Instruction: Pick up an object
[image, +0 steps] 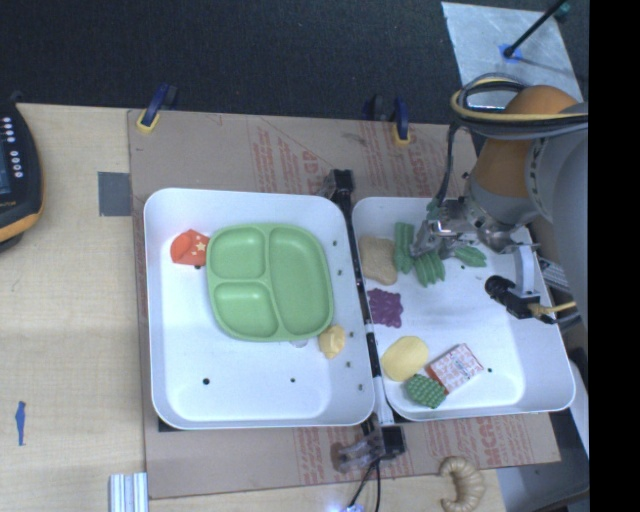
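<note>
Over the right white bin, the gripper is hovering at the green plastic bean pods; grip state unclear. Centring over one pod looks wise.

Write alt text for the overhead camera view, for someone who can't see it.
A grey robot arm's gripper sits low over green bean-like pieces at the back of the right white bin, which also holds a yellow lemon and a purple piece. The left bin holds a green divided plate.
</note>
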